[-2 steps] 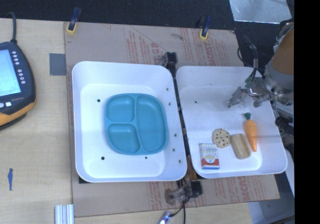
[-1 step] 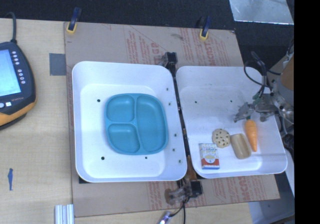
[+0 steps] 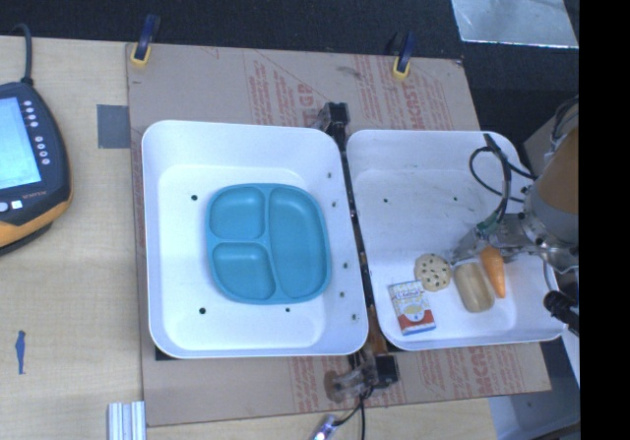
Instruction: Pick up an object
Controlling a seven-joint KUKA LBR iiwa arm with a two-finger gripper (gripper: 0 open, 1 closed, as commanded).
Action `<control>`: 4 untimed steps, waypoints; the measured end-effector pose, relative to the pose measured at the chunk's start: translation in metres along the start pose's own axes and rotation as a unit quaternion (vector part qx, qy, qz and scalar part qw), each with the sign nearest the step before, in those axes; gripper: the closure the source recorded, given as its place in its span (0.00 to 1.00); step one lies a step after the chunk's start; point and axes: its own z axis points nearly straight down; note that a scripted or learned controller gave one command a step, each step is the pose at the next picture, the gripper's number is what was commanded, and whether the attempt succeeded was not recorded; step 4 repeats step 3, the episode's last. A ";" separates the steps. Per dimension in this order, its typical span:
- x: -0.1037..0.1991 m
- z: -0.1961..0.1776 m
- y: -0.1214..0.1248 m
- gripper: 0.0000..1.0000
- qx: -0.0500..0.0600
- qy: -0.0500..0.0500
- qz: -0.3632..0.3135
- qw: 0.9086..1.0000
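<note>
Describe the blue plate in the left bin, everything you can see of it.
The blue plate is a light blue, rounded-rectangle divided tray, apparently plastic, with three compartments: two smaller ones on the left side and one long one on the right. It lies flat, right side up, slightly rotated, on the floor of the left bin, near the middle. Nothing lies in it or touches it.

**Colours across the bench**

A light blue divided plate [image 3: 268, 242] is sitting in the white left bin [image 3: 167, 231]. In the white right bin [image 3: 413, 172], a tan cookie with dark chips [image 3: 431, 272] is lying by a beige bun [image 3: 473, 287], an orange carrot [image 3: 494, 272], and a small white carton with red and orange print [image 3: 410, 307]. Brown cardboard with red lettering [image 3: 295, 84] is showing beneath, and yellow-and-blue clamps [image 3: 144, 42] are gripping its upper edge.
</note>
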 end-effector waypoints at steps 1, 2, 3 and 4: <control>-0.001 -0.011 0.001 1.00 0.000 -0.001 -0.002 1.000; 0.082 -0.014 -0.010 1.00 0.000 0.000 -0.001 1.000; 0.129 -0.101 0.055 1.00 -0.001 0.000 0.001 1.000; 0.129 -0.101 0.055 1.00 -0.001 0.000 0.001 1.000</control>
